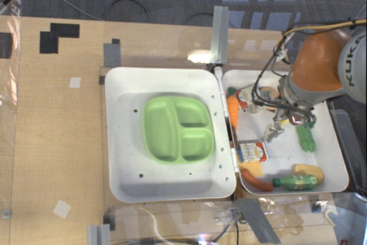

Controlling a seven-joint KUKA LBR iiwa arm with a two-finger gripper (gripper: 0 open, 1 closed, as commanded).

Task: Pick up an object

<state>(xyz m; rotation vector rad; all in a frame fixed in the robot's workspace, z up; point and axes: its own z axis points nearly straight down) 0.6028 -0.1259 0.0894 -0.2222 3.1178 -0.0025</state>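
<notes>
Tool (275, 129) hung low inside the right bin (338, 175), near its middle; I could not tell how it was set. Just below it lay a small carton (252, 152) whose print I couldn't read. I saw a carrot (233, 112) along the bin's left wall, a green bottle (295, 182) by the near edge, and a green tray (176, 129) in the left bin (123, 181).

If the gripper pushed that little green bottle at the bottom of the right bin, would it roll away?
Probably. The green bottle lies on its side and looks rounded, so a sideways nudge could roll it. It seems small and plastic, likely light and stiff. It could not roll far: the yellow item sits close behind it and the bin wall just in front.
</notes>
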